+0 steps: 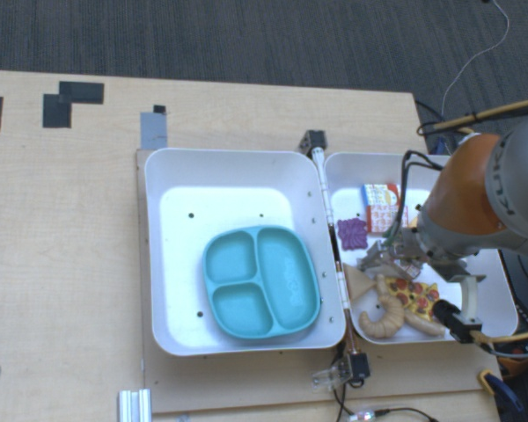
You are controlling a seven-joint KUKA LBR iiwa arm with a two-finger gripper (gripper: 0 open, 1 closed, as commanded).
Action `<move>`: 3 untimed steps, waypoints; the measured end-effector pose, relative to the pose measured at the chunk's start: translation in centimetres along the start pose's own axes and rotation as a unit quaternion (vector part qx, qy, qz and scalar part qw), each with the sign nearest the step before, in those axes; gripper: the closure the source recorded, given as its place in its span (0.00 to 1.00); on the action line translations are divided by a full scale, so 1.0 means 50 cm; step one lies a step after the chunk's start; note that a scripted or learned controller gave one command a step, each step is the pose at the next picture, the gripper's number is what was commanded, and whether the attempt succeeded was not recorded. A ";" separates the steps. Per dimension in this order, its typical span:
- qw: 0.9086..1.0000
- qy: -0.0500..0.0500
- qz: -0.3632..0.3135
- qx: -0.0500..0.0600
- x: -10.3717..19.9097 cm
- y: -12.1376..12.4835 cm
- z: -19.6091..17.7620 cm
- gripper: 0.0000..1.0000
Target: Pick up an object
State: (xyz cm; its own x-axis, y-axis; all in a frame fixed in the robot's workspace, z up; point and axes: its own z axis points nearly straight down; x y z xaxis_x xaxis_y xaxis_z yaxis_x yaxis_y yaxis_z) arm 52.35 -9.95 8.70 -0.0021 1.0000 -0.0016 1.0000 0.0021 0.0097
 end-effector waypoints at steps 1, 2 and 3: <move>1.000 -0.001 -0.001 -0.003 0.000 0.004 -0.022 1.00; 1.000 -0.001 -0.001 -0.002 0.000 0.004 -0.022 0.00; 1.000 0.000 0.000 -0.003 -0.017 -0.065 -0.002 0.00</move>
State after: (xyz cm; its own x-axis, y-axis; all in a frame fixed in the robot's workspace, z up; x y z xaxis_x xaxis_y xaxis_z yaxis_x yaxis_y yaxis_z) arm 49.13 -10.78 8.75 -0.0027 1.0000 -0.0025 0.9999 0.0027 0.0147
